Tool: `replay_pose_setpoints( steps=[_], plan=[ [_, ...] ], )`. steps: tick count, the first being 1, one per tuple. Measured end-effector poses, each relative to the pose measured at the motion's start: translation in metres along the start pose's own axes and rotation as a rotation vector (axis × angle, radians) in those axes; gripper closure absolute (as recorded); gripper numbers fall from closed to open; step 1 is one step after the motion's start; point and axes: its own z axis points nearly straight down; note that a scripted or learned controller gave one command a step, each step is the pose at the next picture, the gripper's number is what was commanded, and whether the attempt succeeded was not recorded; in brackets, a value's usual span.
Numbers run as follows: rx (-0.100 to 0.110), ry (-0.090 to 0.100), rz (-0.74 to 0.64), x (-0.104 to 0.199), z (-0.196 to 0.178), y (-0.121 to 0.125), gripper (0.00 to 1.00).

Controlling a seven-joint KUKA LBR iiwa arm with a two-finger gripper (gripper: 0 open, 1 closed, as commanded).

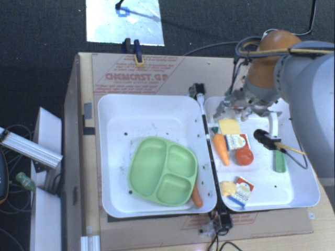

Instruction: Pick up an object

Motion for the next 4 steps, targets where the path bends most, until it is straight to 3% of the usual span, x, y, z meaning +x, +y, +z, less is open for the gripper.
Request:
replay_pose_setpoints(
  steps=[1, 2, 3, 4],
  plan=[
    [0.002, 0.000, 0.007, -0.019, 0.011, 0.004, 0.00],
    [0.002, 0.001, 0.003, 0.002, 0.011, 0.004, 0.00],
    [0.001, 0.000, 0.006, -0.045, 0.011, 0.004, 0.00],
    [0.003, 0.001, 0.003, 0.004, 0.011, 0.004, 0.00]
  ],
)
